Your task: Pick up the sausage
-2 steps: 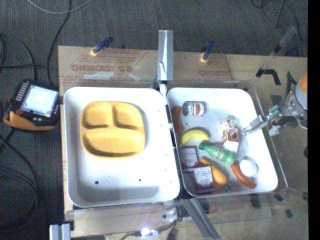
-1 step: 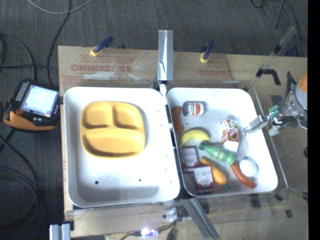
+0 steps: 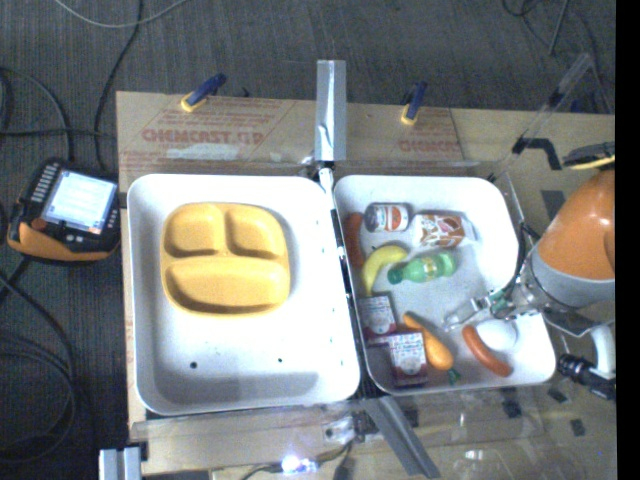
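Observation:
A red-orange sausage (image 3: 487, 351) lies in the front right corner of the right bin (image 3: 498, 196), next to a white rounded object (image 3: 499, 332). A second, darker red sausage-like piece (image 3: 353, 239) lies along that bin's left wall. My gripper (image 3: 474, 311) hangs low over the right bin, just above and to the left of the red-orange sausage, with the arm's orange band (image 3: 588, 233) behind it. Nothing can be seen held in it.
The right bin also holds a can (image 3: 388, 216), a packet (image 3: 441, 229), a banana (image 3: 381, 265), a green bottle (image 3: 425, 267), a carrot (image 3: 430, 344) and a red box (image 3: 406, 357). A yellow divided tray (image 3: 228, 258) sits in the left bin (image 3: 150, 368).

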{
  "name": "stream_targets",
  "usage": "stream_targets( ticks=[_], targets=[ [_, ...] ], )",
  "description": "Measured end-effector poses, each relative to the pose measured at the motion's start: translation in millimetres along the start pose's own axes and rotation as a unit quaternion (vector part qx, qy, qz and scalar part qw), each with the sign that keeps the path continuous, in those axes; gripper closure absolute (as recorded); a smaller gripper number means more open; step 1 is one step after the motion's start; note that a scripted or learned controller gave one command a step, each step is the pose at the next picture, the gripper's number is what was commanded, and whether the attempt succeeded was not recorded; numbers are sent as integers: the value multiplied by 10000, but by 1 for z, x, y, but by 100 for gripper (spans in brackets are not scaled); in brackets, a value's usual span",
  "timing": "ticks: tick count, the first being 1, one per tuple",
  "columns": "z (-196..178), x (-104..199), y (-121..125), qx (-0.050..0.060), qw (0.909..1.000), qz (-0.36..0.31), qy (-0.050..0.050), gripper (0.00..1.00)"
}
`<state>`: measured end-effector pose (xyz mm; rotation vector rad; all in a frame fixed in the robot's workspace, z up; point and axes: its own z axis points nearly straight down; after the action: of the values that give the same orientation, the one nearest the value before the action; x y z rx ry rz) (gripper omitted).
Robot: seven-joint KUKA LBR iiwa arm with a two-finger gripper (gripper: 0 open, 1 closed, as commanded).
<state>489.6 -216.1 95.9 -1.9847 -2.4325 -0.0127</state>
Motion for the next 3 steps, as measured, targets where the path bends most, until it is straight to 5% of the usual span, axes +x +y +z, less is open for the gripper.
stream_targets(
  ticks=[1,2,3],
  targets=[
    [2,2,4,-64,9980,633,9,0],
    [0,28,0,34,9988,491,-22,0],
    [-9,29,1,38,9988,486,-15,100]
  ],
)
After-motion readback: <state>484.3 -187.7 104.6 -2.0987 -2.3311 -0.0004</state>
